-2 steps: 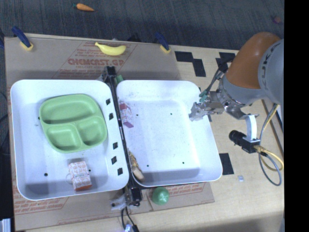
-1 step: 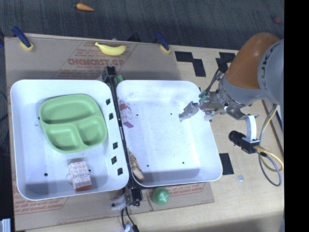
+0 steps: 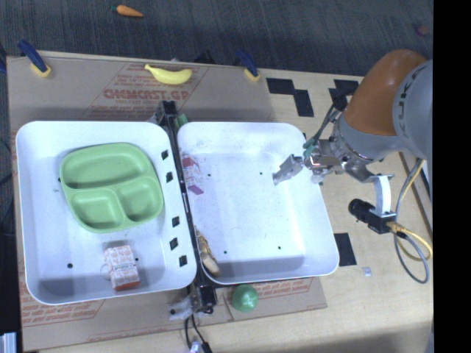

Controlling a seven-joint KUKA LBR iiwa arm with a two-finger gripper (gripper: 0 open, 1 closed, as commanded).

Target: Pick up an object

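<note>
Nearest the camera, a green ball (image 3: 244,298) sits on the cardboard sheet (image 3: 132,94) at the bench's (image 3: 383,285) front edge, just outside the front rim of the right bin (image 3: 316,234). Beside it, black clips (image 3: 199,296) hold the two bins together at the front of the seam, and a tan, peanut-like object (image 3: 207,259) lies in the right bin's front left corner. A small red-and-white wrapper (image 3: 191,173) rests against the same bin's left wall, further back.

In the left bin (image 3: 29,197), a green divided tray (image 3: 112,185) lies flat across the middle and rear, and a small red-and-white carton (image 3: 121,265) lies near the front, apart from the tray.

On the cardboard behind the bins, near the bench's rear edge, lies a yellow banana (image 3: 169,73). Blue clamps (image 3: 34,58) grip the rear edge of the cardboard. Beyond the bench, a small orange object (image 3: 129,10) lies on the dark floor.

From the right, the arm (image 3: 390,101) reaches over the right bin's rear right corner. Its gripper (image 3: 285,170) hangs over that part of the bin with nothing visible between its tips; whether it is spread or closed cannot be told.
</note>
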